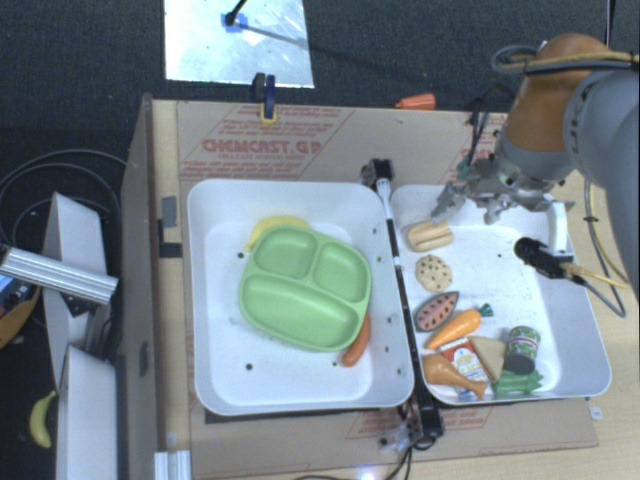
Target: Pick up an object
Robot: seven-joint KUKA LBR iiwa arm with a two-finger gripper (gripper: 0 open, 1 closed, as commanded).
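Grey arm with its orange band [560, 63] reaching in over the far end of the right-hand shallow white bin [575, 303], its two-finger gripper [468, 203] hanging just past a tan toy bread roll [430, 235].

The gripper's fingers look spread apart with nothing between them — the roll lies in the bin just beside and below the nearer fingertip, not held. Down the bin from the roll lie a round speckled cookie [433, 271], a dark seeded slice with a red rim [436, 310], an orange toy carrot [460, 326], a small dark green-labelled can [521, 346] and a crowded heap of other toy food. The left white bin [225, 368] holds a green three-compartment plastic tray [305, 286] — an orange sausage-shaped toy [357, 345] touches its near corner, and a yellow piece [270, 226] shows from under its far edge.
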